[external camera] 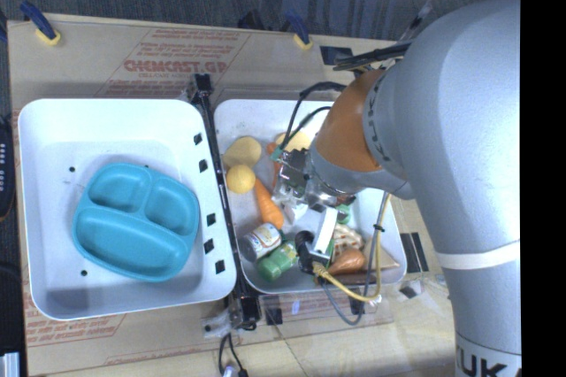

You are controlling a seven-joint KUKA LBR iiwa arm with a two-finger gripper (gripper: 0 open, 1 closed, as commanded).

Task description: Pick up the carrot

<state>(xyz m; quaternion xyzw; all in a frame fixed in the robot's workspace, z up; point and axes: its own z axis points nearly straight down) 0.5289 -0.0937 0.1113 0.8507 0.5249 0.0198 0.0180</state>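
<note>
Carrot [269,204] lies free in right bin [232,115] beside gripper [301,209]; gripper's opening can't be judged.

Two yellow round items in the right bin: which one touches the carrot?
The lower yellow one: the carrot top meets its right side. The upper yellow one, toward the bin's far end, sits apart from the carrot.

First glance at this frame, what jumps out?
The big grey arm with its orange band fills the right side, reaching down into the right bin. That bin is crowded: a carrot lies just left of the wrist, two yellowish pieces above it. The left bin holds a bright blue divided tray.
</note>
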